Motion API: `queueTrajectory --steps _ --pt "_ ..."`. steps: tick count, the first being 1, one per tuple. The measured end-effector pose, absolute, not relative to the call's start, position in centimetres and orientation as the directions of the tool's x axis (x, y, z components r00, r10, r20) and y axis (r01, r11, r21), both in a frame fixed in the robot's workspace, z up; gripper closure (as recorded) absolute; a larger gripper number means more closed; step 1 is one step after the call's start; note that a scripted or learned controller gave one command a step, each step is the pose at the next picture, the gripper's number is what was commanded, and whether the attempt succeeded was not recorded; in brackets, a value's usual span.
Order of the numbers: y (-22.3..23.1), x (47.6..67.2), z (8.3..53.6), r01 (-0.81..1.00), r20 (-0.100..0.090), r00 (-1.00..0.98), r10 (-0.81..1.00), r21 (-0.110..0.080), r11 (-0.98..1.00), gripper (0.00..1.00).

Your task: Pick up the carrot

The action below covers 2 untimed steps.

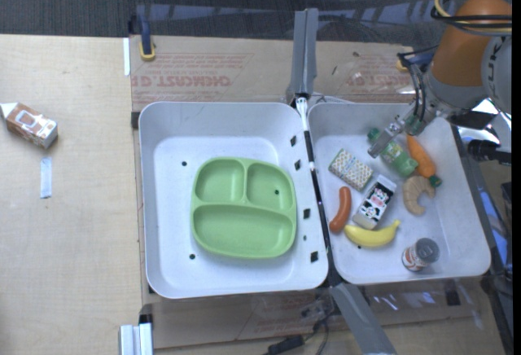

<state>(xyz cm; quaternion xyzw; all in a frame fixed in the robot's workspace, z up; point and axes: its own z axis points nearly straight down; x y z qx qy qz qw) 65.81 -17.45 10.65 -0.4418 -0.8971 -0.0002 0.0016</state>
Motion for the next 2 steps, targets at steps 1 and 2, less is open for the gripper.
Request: queueTrajectory --steps 1,2 --pt "-21.2 64.3 17.2 0.873 -0.001 -0.488 0.873 0.0 0.488 0.0" --pt "-21.5 58.9 9.0 0.976 0.012 -0.22 0.976 -0.004 0.22 0.0"
